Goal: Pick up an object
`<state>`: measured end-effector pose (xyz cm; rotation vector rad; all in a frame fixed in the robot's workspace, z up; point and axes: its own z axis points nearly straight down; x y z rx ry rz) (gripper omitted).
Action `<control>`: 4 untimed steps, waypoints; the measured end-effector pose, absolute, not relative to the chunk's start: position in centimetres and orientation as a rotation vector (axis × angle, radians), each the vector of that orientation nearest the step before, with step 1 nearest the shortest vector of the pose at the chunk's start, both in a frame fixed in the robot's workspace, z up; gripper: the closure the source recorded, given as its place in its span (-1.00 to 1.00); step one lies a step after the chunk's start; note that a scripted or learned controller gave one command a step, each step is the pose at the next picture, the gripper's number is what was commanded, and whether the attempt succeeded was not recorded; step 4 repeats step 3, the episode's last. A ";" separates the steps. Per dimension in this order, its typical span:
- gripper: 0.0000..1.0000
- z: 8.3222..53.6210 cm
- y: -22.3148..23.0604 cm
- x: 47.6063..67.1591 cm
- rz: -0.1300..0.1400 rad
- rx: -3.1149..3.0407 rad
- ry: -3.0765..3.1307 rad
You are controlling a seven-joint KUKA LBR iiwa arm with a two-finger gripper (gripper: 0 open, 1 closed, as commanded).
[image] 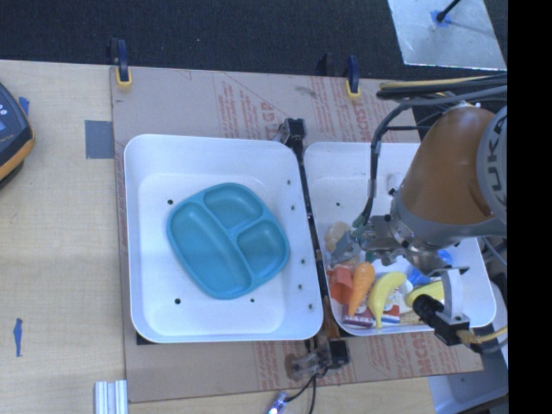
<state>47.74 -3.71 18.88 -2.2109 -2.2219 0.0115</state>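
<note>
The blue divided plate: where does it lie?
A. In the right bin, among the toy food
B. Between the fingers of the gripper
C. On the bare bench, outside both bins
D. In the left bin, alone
D: the blue divided plate lies flat on the floor of the left bin, while the toy carrot and banana lie in the right bin.

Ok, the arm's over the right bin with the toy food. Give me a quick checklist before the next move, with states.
1. Arm over the right bin: ok.
2. Targets present: carrot, banana and others piled at that bin's near end: ok.
3. Items separated for a clean pick: not ok, they touch and overlap.
4. Object already held: cannot tell.
5. Gripper aligned on one item: cannot tell.
6. Left bin holds the blue divided plate, apart from the arm: ok.
</note>
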 end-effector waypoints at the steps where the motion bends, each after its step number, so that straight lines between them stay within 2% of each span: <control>1: -1.00 10.0 -8.7 47.8 0.001 -2.212 -2.228; 2: 1.00 10.6 -8.8 47.6 0.012 -2.201 -2.225; 3: 1.00 19.2 -2.9 51.0 0.009 -2.211 -2.223; 4: 1.00 19.2 -2.9 51.0 0.009 -2.211 -2.223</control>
